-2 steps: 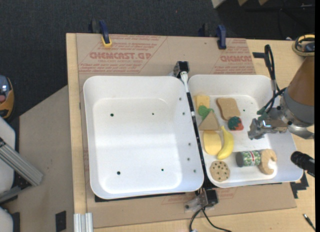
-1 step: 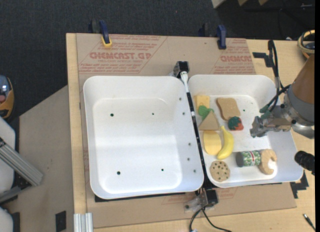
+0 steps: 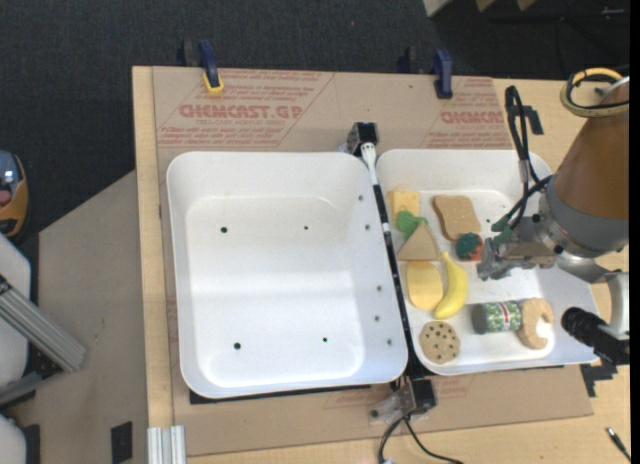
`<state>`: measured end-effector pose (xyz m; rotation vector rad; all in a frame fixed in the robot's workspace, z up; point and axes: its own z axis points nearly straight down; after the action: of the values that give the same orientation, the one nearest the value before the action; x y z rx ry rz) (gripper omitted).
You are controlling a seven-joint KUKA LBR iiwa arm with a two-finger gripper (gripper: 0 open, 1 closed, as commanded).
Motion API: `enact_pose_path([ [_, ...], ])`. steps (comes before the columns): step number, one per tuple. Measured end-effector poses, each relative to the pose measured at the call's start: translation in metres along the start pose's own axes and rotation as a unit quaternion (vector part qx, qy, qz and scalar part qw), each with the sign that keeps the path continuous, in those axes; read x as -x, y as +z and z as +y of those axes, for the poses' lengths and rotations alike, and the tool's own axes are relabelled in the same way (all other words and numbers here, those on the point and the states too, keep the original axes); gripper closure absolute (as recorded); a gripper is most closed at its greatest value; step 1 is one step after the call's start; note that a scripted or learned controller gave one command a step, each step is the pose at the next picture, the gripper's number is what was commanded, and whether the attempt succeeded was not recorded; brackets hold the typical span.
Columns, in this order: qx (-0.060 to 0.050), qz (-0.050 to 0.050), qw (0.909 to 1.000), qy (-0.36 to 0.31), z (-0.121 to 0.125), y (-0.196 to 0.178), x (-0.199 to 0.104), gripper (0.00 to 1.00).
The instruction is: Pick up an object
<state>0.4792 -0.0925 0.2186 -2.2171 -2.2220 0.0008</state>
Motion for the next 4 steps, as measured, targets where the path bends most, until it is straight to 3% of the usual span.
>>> enact_pose_path([
  [1, 0.012, -0.006, 0.9999, 0.004, 0.017, -0.199, 0.098, 1.0],
  [2, -0.004, 0.002, 1.0, -0.004, 0.029, -0.061, -0.023, 1.0],
  [3, 0.005, -0.003, 1.0, 0.004, 0.037, -0.107, 0.052, 1.0],
  [4, -0.003, 0.001, 1.0, 0.0, -0.002, -0.04, -0.001, 1.0],
])
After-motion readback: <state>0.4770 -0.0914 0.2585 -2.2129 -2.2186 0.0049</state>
